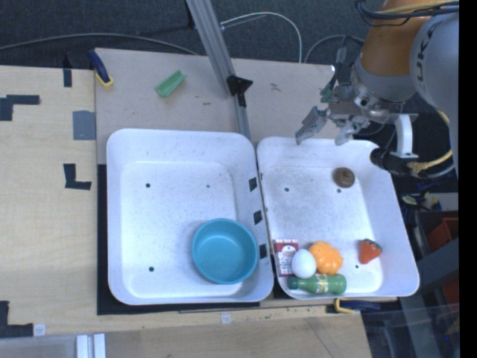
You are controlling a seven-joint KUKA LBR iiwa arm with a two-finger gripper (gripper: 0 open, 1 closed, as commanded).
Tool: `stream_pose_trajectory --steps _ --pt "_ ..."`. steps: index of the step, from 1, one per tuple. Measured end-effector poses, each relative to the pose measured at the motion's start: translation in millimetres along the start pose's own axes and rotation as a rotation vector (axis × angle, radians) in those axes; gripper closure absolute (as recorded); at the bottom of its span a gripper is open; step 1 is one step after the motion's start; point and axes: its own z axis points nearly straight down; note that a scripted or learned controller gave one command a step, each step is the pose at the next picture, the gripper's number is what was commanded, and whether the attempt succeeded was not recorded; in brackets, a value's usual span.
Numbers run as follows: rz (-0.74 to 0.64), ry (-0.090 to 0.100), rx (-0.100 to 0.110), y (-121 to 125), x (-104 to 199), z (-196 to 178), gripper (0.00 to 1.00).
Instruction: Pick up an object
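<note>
Fingers spread wide on the grey two-finger gripper [327, 129], nothing between them, hovering over the far rim of the right white bin [387, 200]. One fingertip [305, 133] points toward the corner near the divider, the other sits nearer the wrist. Down in the bin, the small round brown disc [343, 176] lies just beyond the fingers, closest of all the candidates, apart from them. Well away, along the near wall, a cluster: a red-and-white carton [285, 255], a white egg [303, 263] touching it, an orange lumpy fruit [326, 256], a green bottle [320, 284] lying flat, and a red strawberry-like piece [369, 250] off to the side. Left white bin [134, 155] holds a blue round bowl [224, 250]. Carton's print is too small to read; the egg hides part of it.
</note>
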Motion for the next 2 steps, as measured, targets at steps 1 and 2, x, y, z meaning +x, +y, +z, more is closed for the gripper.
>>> stream_pose_trajectory --steps 1,2 --pt "0.000 0.000 0.000 0 0 0 0.00" --pt "0.001 -0.001 0.004 5 9 53 0.00"
